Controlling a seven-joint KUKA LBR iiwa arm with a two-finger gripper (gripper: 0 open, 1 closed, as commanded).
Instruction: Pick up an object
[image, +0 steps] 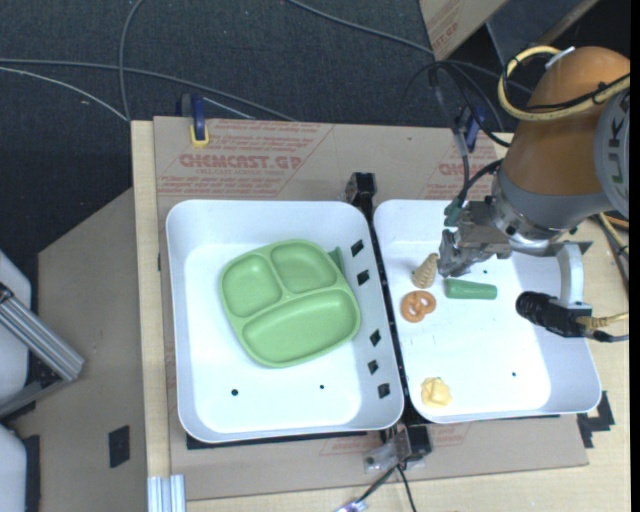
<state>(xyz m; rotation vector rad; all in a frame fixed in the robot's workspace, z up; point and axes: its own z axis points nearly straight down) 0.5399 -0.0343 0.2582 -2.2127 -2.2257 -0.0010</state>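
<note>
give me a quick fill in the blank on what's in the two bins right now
1. The green divided plate lies in the ______ bin of the camera view.
2. The plate has ______ compartments.
3. The pretzel lies in the same bin as the green stick and the ______ lump near that bin's front edge.
4. The tool hangs over the ______ bin.

Missing words: left; three; yellow; right
</note>
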